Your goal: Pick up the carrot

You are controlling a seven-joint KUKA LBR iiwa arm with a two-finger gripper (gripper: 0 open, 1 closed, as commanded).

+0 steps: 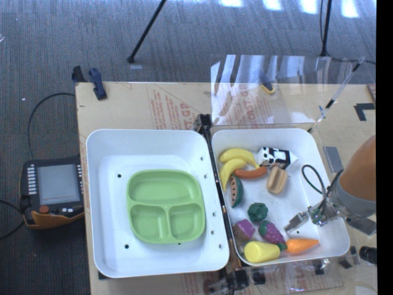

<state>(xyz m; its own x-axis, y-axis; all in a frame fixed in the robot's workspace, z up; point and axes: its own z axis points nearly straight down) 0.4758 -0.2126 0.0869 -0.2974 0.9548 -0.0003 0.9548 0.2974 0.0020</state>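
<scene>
The carrot [301, 246] lies unlifted near the front right corner of the right bin [319, 145], beside the yellow pear [262, 251], with the tool [295, 222] released and empty just above it, so grasping and lifting remain.

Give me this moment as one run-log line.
gripper: above carrot, not holding | carrot: right bin, near front edge beside yellow pear | green tray: left bin

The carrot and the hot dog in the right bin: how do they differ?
The carrot is all orange and tapers to a point; the hot dog is reddish with rounded ends. The carrot lies near the front wall beside the tool; the hot dog lies further back, by the bananas. Both lie flat.
</scene>
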